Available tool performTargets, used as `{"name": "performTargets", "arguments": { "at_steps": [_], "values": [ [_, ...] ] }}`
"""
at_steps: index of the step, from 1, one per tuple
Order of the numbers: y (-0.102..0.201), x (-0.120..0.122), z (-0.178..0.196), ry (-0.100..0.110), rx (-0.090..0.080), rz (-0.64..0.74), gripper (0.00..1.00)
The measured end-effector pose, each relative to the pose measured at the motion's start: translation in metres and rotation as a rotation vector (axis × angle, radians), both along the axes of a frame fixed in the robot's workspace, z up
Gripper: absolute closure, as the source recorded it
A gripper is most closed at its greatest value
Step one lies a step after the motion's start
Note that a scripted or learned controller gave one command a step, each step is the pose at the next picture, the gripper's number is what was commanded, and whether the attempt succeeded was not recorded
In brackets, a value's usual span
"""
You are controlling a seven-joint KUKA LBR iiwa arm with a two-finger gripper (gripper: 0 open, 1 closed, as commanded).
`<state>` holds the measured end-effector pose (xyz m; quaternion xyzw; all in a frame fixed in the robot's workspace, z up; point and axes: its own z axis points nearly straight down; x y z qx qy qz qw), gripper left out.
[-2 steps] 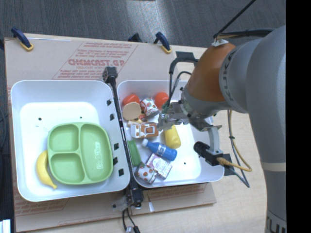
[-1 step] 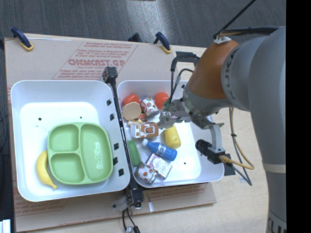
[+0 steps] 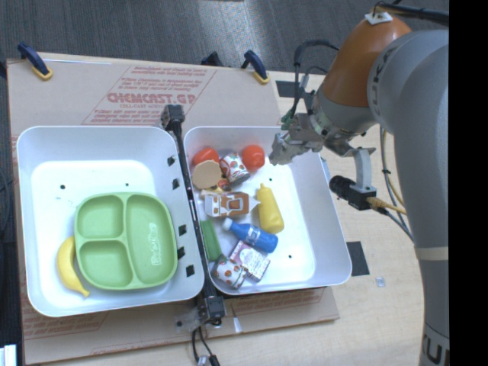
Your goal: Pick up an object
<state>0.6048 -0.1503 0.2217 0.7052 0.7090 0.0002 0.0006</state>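
Objects for picking sat clustered in the right shallow white bin (image 3: 324, 227): round red tomato-like piece (image 3: 254, 157), yellow squeeze bottle (image 3: 269, 209) lying w/ its tip toward the back wall, blue bottle w/ white cap (image 3: 254, 237) lying just in front of it, small printed carton (image 3: 229, 203), crumpled printed packet (image 3: 242, 265) near the front wall, green stick-shaped item (image 3: 210, 239) along the left wall, tan round bun-like piece (image 3: 206, 175) beside a small printed can (image 3: 234, 168). Left white bin (image 3: 38, 158) held a green three-compartment plastic tray (image 3: 126, 240) w/ a yellow banana (image 3: 69, 268) touching its left edge. Gripper (image 3: 280, 152) hung over the right bin's back-right corner, near the red piece, nothing btwn its tips; spread or pressed together, can't tell.
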Motion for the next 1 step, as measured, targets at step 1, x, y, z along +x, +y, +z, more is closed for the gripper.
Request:
{"name": "performTargets", "arguments": {
  "at_steps": [1],
  "values": [
    [0.0005,-0.0001,-0.0004,0.001,0.001,0.001,0.00]
  ]
}}
